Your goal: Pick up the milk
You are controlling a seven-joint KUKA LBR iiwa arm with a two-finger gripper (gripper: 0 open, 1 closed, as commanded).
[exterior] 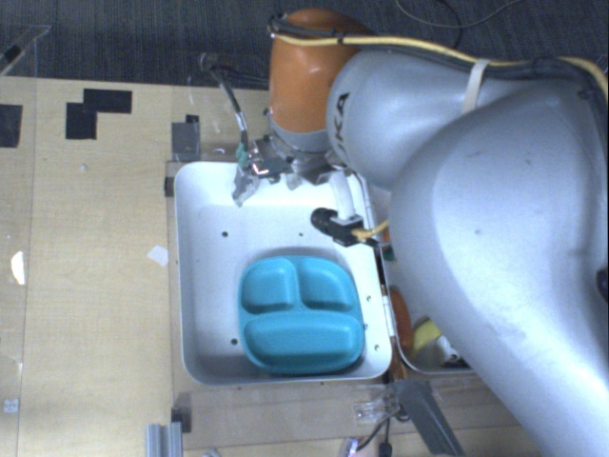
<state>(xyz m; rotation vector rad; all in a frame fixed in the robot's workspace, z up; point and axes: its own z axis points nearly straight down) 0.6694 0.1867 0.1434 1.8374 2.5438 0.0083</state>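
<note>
The arm point(476, 160) takes up most of the right half of the camera view, its grey casing running off the right and bottom edges. It covers nearly all of the right bin point(419, 362), of which a short stretch of near rim and a sliver of floor can be seen.

The orange band point(304, 65) sits above the wrist at top centre, with a yellow cable point(400, 44) draped over it and along the grey casing.

The left bin point(205, 284) is in plain sight, white and shallow, its far right corner hidden under the wrist.

A blue tray point(300, 314) lies on the floor of the left bin, toward the near right corner. It has three compartments, two smaller ones on the far side and one wide one on the near side.

The gripper point(245, 181) hangs over the far edge of the left bin, just below the wrist. Its tips are small, dark and blurred against the bin wall (whether they are open or closed cannot be told).

The milk cannot be made out. In the exposed sliver of the right bin there is a brown shape point(401, 317) and a yellowish one point(426, 333), both cut off by the arm and too partial to identify, so no long axis or pointing direction can be recorded.

A black connector point(333, 225) juts from the arm over the left bin's right side.
</note>
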